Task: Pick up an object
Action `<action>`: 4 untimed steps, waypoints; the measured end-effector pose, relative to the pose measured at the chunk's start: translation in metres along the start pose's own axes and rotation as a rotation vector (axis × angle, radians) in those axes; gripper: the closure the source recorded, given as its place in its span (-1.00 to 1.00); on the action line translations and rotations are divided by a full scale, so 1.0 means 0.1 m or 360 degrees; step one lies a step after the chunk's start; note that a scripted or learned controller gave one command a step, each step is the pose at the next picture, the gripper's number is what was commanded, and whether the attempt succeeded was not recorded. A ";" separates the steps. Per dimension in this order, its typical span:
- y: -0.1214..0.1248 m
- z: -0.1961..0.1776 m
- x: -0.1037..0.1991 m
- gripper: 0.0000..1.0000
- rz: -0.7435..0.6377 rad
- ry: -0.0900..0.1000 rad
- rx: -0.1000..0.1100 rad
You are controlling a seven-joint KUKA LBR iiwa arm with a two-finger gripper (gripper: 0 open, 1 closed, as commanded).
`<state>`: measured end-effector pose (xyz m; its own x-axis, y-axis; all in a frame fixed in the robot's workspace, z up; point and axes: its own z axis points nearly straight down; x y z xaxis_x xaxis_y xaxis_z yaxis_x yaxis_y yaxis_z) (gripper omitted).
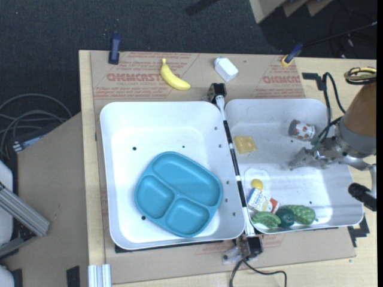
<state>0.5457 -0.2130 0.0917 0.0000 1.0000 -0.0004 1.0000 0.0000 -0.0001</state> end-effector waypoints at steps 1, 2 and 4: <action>0.69 0.07 0.29 -1.00 -0.0003 0.0001 -0.0003; 1.21 0.06 0.11 -1.00 -0.0003 -0.0002 -0.0003; 1.21 0.06 0.75 1.00 -0.0003 0.0003 0.0002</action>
